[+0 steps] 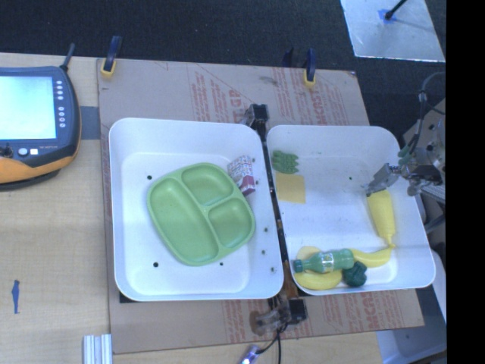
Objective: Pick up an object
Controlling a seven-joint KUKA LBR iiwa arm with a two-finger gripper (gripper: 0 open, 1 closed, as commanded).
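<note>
The hand (388, 174) reaches in at the right bin's (333, 136) 3 o'clock rim, its metal tip poised just above the upper end of a yellow squeeze bottle (383, 214); whether it is wide or narrow I cannot tell, and nothing is seen held in it. The bottle lies lengthwise along the bin's right wall. At 6 o'clock from it a banana (327, 277) curves along the bin's lower edge, with a green bottle (324, 262) lying across it and a dark green lump (355, 276) touching that bottle's end. Well apart, toward 9 o'clock of the hand, a yellow sponge (291, 188) sits against the bin's left wall with a small green toy (285, 161) just above it. Across the divider, the left bin (129, 203) carries a green divided plate (201, 213), and a small red-and-white can (242, 174) rests at the plate's 1 o'clock edge. On the tabletop (45, 264) at far 9 o'clock lies an orange-trimmed control pendant (34, 123).
</note>
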